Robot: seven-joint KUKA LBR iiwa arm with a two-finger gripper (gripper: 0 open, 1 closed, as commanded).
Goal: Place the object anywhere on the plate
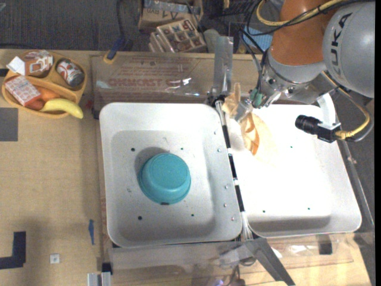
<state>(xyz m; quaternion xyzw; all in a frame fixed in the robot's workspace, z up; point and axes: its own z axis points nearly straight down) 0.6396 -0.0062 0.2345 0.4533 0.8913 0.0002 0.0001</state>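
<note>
- A wooden bench (53,177) is carrying two shallow white bins side by side, with cardboard boxes (172,25) and cables lying behind them.
- The left bin (119,130) is holding a teal plate (165,177), sitting upside down like a dome near the bin's middle.
- The right bin (297,183) is lying under the grey arm (333,34), which is reaching in from the right.
- The claw (250,107) is hanging over the right bin's upper left corner, close to the divider between the bins.
- A pale tan and orange object (252,133) is dangling directly beneath the claw, touching it at its top end; the fingers appear to be closing on it, holding it pinched.
- The object is hanging well apart from the plate, over the right bin.
- A yellow tray (12,94) with a banana (64,106) and small packets is sitting at the bench's far left.
</note>
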